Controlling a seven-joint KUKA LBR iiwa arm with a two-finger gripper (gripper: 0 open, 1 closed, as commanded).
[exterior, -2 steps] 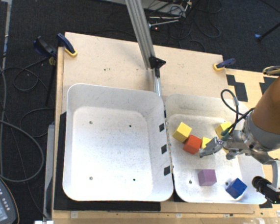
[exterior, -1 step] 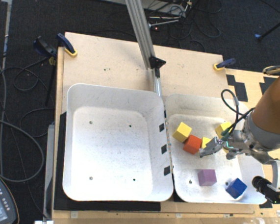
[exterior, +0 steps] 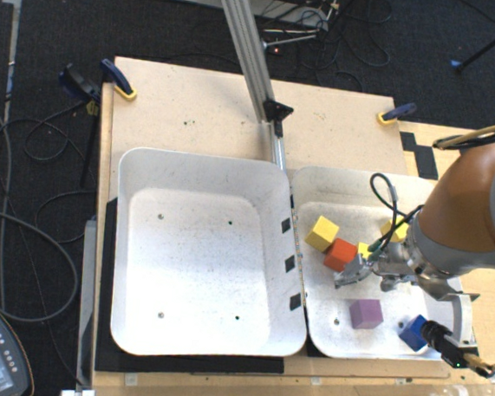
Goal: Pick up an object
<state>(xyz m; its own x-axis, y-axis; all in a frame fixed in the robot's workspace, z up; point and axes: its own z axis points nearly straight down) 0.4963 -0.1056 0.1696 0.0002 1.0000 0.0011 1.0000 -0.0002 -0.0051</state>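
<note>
Gripper (exterior: 351, 275) low in right bin (exterior: 321, 335), just beside orange cube (exterior: 339, 255). Finger state: cannot tell, tips small and dark against wrist hardware. Nothing seen held.

Candidate objects, all in right bin: orange cube touching yellow cube (exterior: 322, 232); purple cube (exterior: 365, 314) near, apart; blue cube (exterior: 414, 332) at bin's right side.

Risks:
- Orange and yellow cubes abut; closing may nudge the pair rather than seat one.
- Off-centre approach may push cube aside.
- Left bin (exterior: 132, 217) not involved.
</note>
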